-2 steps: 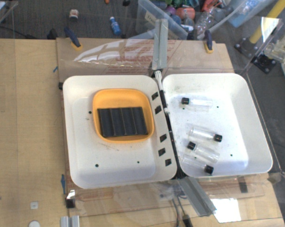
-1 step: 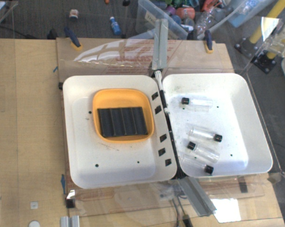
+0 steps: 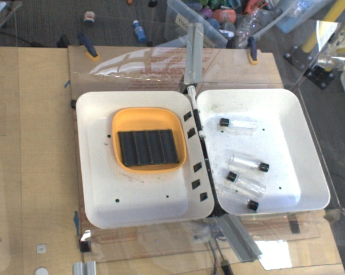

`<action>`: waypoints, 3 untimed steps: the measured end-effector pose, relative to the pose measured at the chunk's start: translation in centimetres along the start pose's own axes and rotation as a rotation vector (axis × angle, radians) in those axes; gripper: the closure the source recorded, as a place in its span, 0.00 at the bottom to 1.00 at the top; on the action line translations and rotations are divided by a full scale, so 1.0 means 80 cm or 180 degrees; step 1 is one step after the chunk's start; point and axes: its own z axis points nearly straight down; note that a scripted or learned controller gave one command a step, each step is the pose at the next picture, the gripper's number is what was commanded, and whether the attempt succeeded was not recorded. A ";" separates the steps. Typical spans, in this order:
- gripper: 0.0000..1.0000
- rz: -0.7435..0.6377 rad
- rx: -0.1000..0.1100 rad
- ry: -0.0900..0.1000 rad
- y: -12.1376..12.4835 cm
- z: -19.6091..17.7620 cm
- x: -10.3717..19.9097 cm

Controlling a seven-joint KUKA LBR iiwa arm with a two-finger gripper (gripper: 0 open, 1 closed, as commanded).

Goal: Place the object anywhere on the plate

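Note:
An orange square plate (image 3: 150, 118) sits in the left white bin (image 3: 98, 199). A black ribbed rectangular slab (image 3: 147, 147) lies flat on the plate and covers most of its inside. In the right white bin (image 3: 298, 148) lie several clear vials with black caps. One vial (image 3: 238, 124) is near the bin's back. Another vial (image 3: 249, 165) is in the middle, and two more (image 3: 245, 183) rest toward the front.
A metal bar (image 3: 193, 56) stands at the back where the two bins meet. Black tabs (image 3: 196, 167) run down the divider between them. A clear tote of colourful toys (image 3: 218, 7) is on the floor behind the bench. Bare wooden benchtop (image 3: 29, 153) lies left of the bins.

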 end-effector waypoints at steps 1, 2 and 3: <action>1.00 -0.1093 -0.0003 -0.0002 -0.001 0.000 -0.003; 1.00 -0.2260 -0.0005 -0.0004 -0.001 0.000 -0.003; 1.00 -0.3591 -0.0011 -0.0006 -0.001 0.001 -0.003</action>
